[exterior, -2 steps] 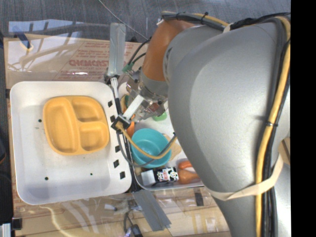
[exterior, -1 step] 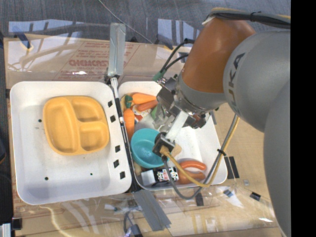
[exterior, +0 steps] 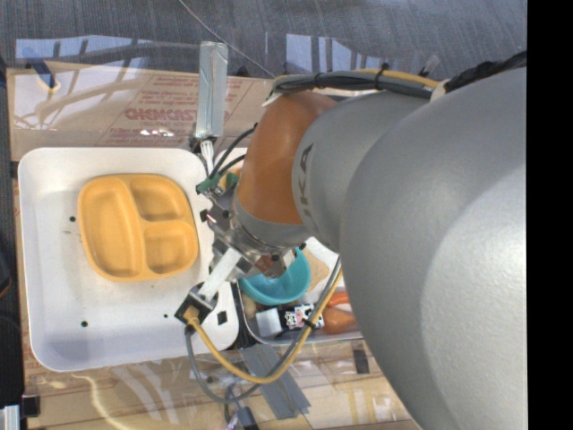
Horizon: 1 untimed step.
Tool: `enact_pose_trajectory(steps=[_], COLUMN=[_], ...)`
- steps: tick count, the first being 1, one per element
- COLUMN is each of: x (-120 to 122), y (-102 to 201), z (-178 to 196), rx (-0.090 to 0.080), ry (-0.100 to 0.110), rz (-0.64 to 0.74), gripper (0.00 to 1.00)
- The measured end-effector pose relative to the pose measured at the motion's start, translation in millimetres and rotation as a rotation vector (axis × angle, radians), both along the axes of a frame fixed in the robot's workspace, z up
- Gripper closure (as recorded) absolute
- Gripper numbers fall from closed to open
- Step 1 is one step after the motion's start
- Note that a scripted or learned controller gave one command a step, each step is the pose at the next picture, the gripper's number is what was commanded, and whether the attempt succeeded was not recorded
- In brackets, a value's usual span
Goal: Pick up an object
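**Arm Crowds the Right Bin, Pick in Doubt**

The claw (exterior: 260,271) hangs low over the right bin's (exterior: 329,256) left edge, above a teal bowl (exterior: 279,285); whether it is spread or pinching cannot be told, the wrist hiding it. The likely trouble: a blind descent among crowded objects, the bowl and an orange item (exterior: 338,317) beside it, could close on nothing or nudge things aside. A loose yellow cable (exterior: 235,356) may snag. In the left bin (exterior: 45,267), a yellow divided tray (exterior: 137,224) lies untouched. Cardboard and tape cover the worktop (exterior: 116,115); dark carpet lies beyond.
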<state>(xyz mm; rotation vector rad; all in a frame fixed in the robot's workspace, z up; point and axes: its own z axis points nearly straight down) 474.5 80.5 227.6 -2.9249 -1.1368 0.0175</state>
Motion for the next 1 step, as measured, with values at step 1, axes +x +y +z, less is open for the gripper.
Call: enact_pose_trajectory(steps=[1], x=[1.5], y=[-61.0], z=[-2.9], rx=[0.001], ry=[-0.003], rz=[-0.050], gripper=[1.00])
